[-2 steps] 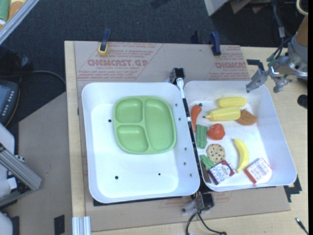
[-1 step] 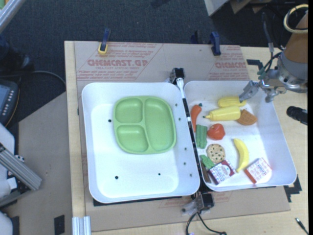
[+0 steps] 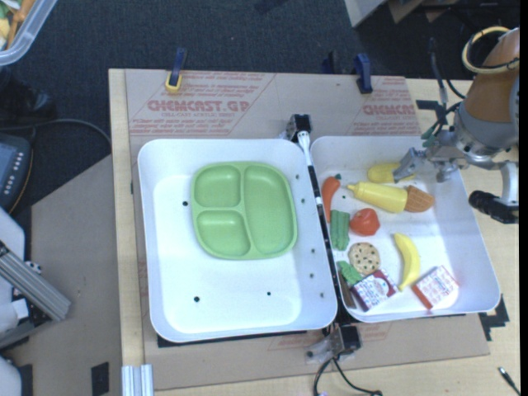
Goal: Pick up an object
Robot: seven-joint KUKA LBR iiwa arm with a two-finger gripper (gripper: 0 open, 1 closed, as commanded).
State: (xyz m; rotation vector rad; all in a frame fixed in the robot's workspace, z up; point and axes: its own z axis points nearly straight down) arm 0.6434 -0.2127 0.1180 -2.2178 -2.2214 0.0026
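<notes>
The gripper (image 3: 410,165) hangs over the right bin (image 3: 485,264) near its 12 o'clock wall, fingers too blurred to tell whether they are spread or pressed together, with nothing visibly between them. Just beside it, the yellow mustard bottle (image 3: 379,195) lies with its long axis running 3 to 9 o'clock, nozzle toward 9. The arm (image 3: 488,97) is cut off at 3 o'clock.

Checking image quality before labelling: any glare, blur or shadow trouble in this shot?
Camera view: even lighting, soft shadows under the green tray; mild glare on the left bin floor; small items like the cookie are soft; the gripper looks slightly blurred.
</notes>
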